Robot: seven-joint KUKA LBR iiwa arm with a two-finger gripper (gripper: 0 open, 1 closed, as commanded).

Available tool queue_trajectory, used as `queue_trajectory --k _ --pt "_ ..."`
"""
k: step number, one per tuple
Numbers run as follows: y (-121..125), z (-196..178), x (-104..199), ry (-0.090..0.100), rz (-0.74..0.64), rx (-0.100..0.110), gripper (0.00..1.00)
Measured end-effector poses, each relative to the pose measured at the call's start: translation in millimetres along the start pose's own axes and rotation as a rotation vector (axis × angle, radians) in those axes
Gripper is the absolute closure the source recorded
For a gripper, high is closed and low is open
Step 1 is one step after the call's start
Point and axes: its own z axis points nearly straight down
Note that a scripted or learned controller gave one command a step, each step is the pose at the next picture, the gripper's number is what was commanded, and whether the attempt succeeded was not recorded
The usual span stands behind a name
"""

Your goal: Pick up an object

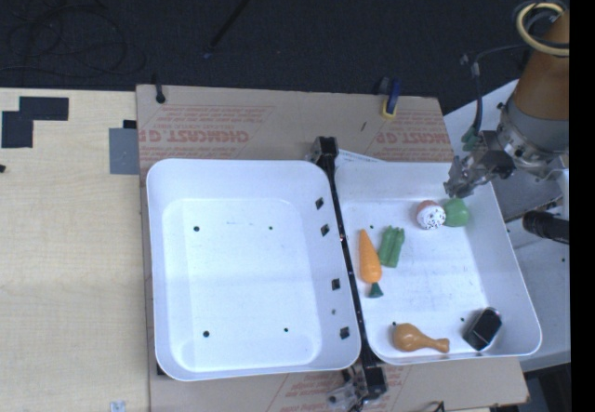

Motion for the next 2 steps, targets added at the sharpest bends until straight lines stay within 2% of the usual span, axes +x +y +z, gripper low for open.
queue_trajectory --k 1,2 --pt "36.4 11.9 37.9 -0.001 -0.001 -0.003 1.0" --pt "35.9 -31.8 149.1 0.003 -0.008 -0.006 1.0"
